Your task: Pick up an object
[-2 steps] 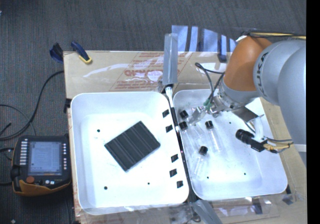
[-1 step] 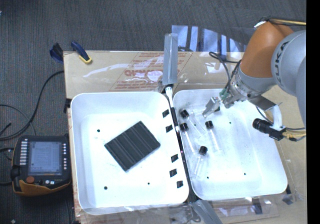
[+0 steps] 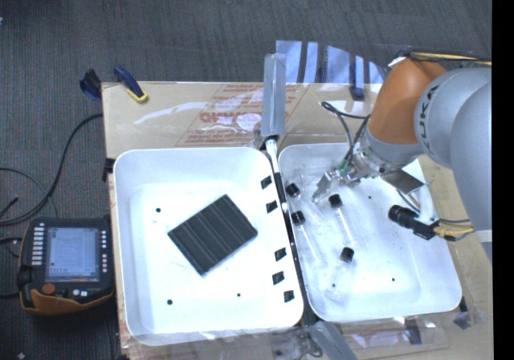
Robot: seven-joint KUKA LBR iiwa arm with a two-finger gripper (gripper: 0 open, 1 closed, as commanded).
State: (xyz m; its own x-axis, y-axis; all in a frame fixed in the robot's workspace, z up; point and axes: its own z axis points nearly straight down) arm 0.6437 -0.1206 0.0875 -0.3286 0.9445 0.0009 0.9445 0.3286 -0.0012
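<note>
Clear syringe (image 3: 344, 231): lies flat in the right bin (image 3: 438, 286), around the middle; long axis runs from far-left to near-right, ending near a black cap (image 3: 347, 254).
Second clear piece (image 3: 333, 280): fainter, nearer the bin's near wall; outline hard to make out.
Gripper (image 3: 331, 186): low over the far-left part of the right bin, just beyond the syringe's far end; whether the jaws are spread or closed, I cannot tell, and nothing shows between them.
Open room: bare white floor right and near of the syringe; the divider with black clips (image 3: 279, 254) lies left.
Left bin (image 3: 128, 270): holds a dark ribbed rectangular pad (image 3: 213, 233), turned diagonally.
Materials: glossy white plastic bins, transparent syringe, matte black pad.
</note>
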